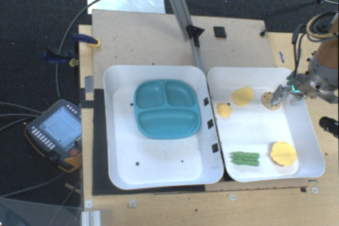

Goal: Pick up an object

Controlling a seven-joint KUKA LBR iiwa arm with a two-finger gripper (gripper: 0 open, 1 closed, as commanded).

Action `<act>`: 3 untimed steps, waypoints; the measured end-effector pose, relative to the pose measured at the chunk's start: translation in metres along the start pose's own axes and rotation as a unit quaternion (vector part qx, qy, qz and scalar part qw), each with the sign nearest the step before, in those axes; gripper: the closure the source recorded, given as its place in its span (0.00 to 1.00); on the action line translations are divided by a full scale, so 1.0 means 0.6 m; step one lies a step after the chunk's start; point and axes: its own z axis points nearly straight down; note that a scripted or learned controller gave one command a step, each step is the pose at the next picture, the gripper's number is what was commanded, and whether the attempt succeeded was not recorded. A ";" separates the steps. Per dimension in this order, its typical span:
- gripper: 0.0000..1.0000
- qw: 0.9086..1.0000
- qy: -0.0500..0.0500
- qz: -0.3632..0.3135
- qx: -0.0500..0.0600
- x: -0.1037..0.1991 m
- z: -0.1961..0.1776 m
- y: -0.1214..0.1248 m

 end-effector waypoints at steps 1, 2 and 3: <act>0.00 1.000 -0.001 0.000 -0.002 0.000 -0.003 0.002; 0.00 1.000 -0.001 0.001 -0.002 0.005 0.094 -0.005; 0.00 1.000 -0.001 0.002 -0.003 0.004 0.164 -0.002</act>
